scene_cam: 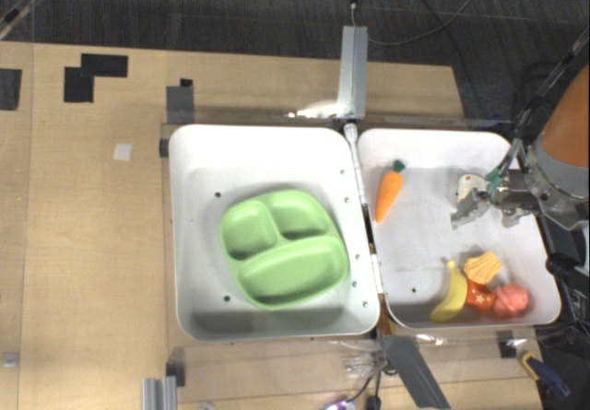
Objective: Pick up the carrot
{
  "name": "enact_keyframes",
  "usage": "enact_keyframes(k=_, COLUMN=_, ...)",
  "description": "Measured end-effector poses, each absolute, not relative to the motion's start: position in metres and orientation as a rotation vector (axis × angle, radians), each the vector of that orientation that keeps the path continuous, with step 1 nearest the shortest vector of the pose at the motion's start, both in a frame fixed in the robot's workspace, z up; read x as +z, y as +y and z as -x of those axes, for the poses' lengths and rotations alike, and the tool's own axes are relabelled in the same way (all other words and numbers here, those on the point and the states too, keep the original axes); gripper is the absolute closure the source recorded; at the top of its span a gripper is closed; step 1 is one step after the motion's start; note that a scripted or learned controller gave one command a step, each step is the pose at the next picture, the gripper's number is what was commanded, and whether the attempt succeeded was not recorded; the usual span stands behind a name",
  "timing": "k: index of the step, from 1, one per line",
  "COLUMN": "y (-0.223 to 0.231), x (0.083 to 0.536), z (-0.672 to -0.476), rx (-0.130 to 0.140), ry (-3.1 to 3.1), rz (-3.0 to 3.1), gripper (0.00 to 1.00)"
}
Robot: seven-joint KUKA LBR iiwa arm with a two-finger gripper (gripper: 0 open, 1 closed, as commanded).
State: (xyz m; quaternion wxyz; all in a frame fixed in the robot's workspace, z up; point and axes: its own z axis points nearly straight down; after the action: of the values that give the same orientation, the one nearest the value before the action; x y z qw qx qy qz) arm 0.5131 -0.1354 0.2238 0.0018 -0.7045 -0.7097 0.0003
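Carrot [388, 193]: lies in the right bin [419, 146], near its left wall, green top pointing away from the camera.
Gripper [470, 205]: over the right bin, right of the carrot and apart from it; grip state cannot be told.

carrot [388, 193]: smooth matt plastic, left of the gripper [468, 205]
green tray [284, 245]: glossy plastic, far left
bins [263, 155]: smooth white plastic
bench [83, 215]: matt wood

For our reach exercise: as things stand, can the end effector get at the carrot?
Probably yes. The carrot lies alone by the right bin's left wall, with bare floor between it and the end effector; the other toys sit further down.
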Motion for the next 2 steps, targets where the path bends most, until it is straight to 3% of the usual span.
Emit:
enact_keyframes(k=1, y=-0.186, x=0.163, z=-0.547, rx=0.0, ry=-2.389, rz=2.037, gripper=0.0)
enact_keyframes(k=2, y=-0.114, x=0.107, z=-0.6, rx=0.0, ry=-2.205, rz=2.233, gripper=0.0)
